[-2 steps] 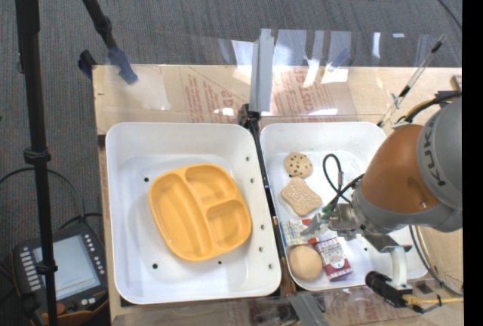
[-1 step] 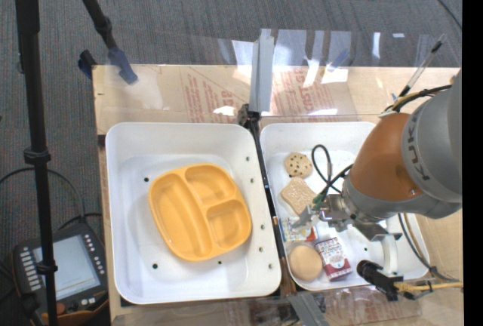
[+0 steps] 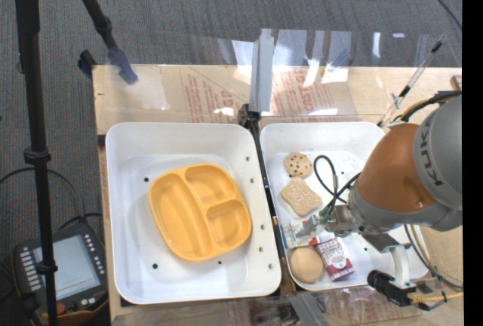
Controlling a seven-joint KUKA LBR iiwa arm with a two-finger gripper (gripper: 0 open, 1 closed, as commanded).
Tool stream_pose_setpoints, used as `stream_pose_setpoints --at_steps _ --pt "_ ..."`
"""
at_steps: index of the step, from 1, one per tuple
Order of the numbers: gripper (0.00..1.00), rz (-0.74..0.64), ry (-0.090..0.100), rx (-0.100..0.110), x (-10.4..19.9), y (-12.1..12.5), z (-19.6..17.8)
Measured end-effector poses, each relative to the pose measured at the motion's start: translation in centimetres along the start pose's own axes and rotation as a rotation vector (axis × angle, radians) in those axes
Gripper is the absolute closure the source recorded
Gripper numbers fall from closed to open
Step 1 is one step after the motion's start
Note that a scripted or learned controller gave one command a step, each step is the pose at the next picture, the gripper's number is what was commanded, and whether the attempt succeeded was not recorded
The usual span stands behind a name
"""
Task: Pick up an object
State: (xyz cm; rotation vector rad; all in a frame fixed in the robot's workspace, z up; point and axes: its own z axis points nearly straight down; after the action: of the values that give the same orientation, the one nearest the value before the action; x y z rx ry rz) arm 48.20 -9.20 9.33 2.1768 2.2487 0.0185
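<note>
My hand [image 3: 326, 220] sits low in the right white bin [image 3: 351, 137], finger state indeterminable. Small red-and-white carton [image 3: 334, 257] lies just below it, long axis running upper-left to lower-right, beside a tan egg-shaped object [image 3: 306, 265].

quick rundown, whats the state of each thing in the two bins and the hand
tray: flat, right way up, compartments bare, in left bin
cookie: flat, loose, right bin
cracker: flat, below cookie
egg: on its side, near front wall
carton: lying down beside egg
hand: low over right bin, grip hidden
</note>
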Motion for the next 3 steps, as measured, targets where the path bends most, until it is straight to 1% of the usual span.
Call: stream_pose_setpoints --at_steps 1,2,3 --pt "0.0 0.074 0.0 0.009 -0.5 5.4 0.2" --pt "0.0 -0.037 0.003 0.02 1.2 0.0 0.1" --pt "0.0 0.064 0.001 0.022 0.6 4.3 0.9"
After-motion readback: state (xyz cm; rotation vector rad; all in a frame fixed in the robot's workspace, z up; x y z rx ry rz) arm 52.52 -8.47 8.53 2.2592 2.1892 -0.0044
